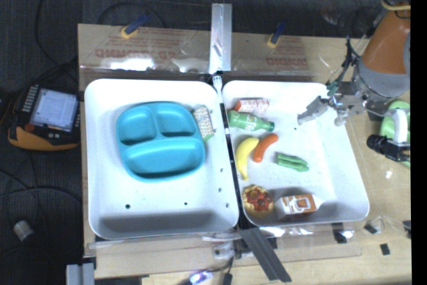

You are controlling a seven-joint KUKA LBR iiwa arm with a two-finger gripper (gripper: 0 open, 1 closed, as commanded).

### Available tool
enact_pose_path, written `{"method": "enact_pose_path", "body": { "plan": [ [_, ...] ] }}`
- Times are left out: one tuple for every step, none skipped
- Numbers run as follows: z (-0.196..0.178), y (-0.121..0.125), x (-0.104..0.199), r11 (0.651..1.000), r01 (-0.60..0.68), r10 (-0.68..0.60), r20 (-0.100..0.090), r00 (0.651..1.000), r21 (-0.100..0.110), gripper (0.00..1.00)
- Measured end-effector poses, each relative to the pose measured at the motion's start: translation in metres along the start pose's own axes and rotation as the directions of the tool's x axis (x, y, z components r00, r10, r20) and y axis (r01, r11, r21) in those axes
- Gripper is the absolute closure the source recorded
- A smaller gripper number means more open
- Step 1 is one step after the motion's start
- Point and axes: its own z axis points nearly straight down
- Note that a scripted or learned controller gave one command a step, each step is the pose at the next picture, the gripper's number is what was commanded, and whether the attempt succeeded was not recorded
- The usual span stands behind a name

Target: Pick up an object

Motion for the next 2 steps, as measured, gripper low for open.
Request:
{"method": "enact_pose_path", "body": {
  "plan": [
    [0.061, -0.007, 0.005, 0.995, 0.095, -0.095, 0.001, 0.995, 0.0, 0.0],
    [0.045, -0.005, 0.082, 0.986, -0.167, 0.167, -0.001, 0.986, 0.0, 0.0]
  ]
}}
